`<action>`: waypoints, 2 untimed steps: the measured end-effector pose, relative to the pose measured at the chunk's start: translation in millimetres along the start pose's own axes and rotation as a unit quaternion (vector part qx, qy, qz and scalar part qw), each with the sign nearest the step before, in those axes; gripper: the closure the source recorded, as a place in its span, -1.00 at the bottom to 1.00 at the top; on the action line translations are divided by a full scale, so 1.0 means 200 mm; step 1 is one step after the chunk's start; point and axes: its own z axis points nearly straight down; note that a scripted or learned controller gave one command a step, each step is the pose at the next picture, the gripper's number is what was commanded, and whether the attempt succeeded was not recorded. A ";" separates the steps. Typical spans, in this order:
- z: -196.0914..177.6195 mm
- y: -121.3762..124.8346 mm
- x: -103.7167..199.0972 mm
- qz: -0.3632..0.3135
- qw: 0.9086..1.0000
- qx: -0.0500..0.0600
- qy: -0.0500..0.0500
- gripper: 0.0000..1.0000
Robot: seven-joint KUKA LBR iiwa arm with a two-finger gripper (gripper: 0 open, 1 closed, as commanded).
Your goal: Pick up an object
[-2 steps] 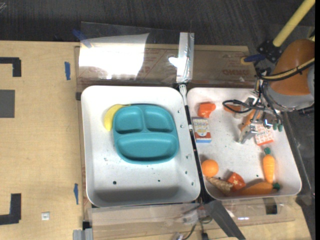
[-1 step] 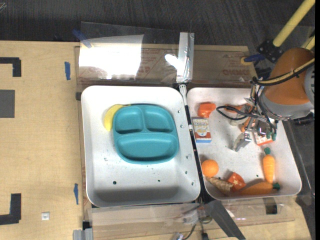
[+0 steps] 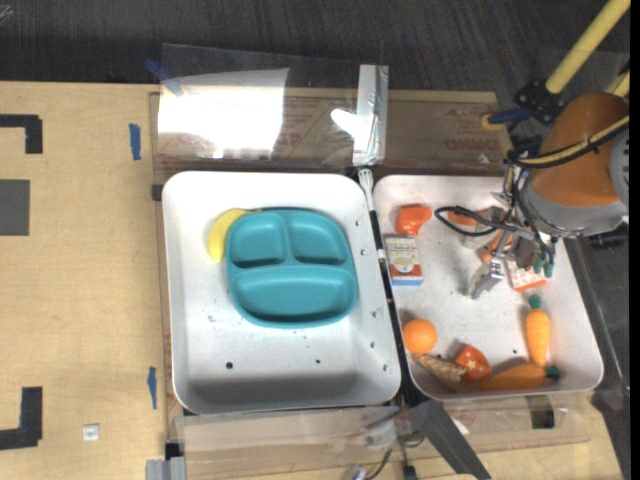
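Beside right bin's (image 3: 585,298) divider, small carton (image 3: 404,261), print unreadable.

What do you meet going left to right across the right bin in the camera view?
Small carton by the left wall → orange ball → red piece → gripper → carrot near the right wall of the right bin.

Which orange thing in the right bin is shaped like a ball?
The round orange ball-shaped fruit, near the right white bin's left wall. The small orange carrot with a green tip is long and pointed, standing nearer the right wall.
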 end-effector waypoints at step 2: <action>0.00 0.10 -0.12 0.078 0.997 0.000 0.001 -1.00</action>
